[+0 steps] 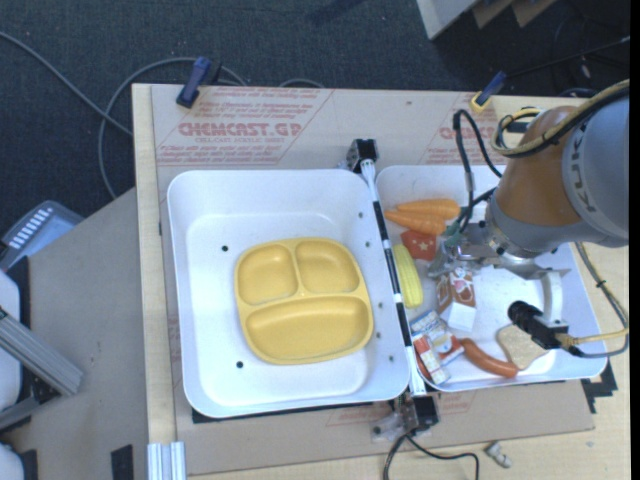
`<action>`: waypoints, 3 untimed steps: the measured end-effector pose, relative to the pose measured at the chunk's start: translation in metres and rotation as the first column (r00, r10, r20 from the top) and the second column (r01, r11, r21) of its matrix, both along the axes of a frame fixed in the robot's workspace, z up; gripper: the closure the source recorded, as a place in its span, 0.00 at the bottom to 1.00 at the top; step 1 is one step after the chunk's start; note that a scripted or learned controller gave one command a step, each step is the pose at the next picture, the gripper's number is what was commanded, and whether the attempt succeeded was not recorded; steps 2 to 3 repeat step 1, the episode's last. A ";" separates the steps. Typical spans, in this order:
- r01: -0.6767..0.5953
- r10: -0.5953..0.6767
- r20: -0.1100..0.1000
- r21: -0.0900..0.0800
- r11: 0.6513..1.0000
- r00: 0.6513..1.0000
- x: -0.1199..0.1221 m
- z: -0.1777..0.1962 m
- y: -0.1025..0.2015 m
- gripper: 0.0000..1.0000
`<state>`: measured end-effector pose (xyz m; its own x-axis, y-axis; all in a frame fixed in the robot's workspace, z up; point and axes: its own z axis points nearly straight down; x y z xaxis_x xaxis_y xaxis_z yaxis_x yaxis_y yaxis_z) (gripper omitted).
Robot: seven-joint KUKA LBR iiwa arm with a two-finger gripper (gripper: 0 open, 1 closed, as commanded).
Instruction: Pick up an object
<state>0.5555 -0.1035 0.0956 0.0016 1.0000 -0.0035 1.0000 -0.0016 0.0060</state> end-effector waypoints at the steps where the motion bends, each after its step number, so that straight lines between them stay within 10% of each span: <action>1: -0.004 0.004 -0.003 0.004 1.000 1.000 0.015 0.131 0.077 1.00; 3: -0.004 0.004 -0.003 0.004 1.000 1.000 0.015 0.131 0.077 1.00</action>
